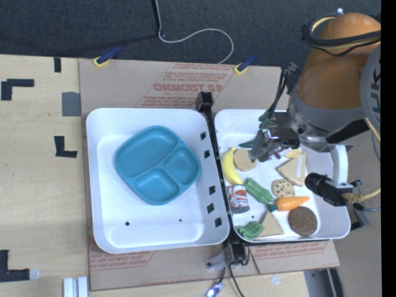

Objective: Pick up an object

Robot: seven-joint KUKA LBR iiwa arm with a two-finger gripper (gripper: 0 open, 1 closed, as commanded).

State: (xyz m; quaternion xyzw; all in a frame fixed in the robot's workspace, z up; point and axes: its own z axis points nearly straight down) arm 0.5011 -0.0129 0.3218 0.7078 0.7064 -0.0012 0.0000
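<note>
My gripper [263,147] hangs over the upper middle of the right bin [247,120], at the end of the grey and orange arm that reaches in from the right. Just to its lower left lie a round tan biscuit [245,161] and a yellow banana [229,166]. Nothing visibly hangs from the gripper. Further down the bin are a green pickle [259,191], a small can [238,198], a chocolate-chip cookie [282,187], a carrot [292,203], a brown round patty [302,221] and a pale cheese wedge [292,169].
The left bin [105,215] holds a blue divided plate [158,164]. A green leafy piece [250,230] and a tan triangular slice [271,225] lie at the right bin's front edge. A black divider with clips [211,159] runs between the bins.
</note>
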